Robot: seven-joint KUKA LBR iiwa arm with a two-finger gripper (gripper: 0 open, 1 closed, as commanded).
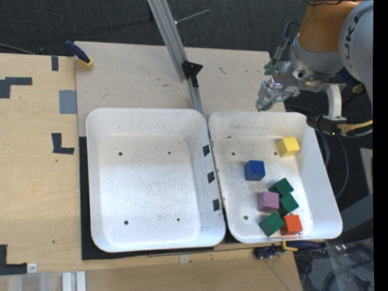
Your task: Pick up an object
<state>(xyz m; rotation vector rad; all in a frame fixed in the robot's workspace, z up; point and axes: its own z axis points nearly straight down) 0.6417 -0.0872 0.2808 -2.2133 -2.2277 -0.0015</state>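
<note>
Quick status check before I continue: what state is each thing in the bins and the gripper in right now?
gripper: above the right bin's far rim, nothing seen between its fingers
yellow block: lying loose
blue block: loose, apart from the others
purple block: in the cluster
green blocks: three, clustered
orange block: in the cluster, by the near wall

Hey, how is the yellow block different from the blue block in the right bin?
The yellow block lies near the right bin's far right wall, closest of the blocks to the gripper; the blue block lies nearer the bin's middle. The yellow block looks turned at a slight angle, the blue block squarer to the view. They differ in colour. Both are small cubes of similar size, each lying apart from the cluster of other blocks.
</note>
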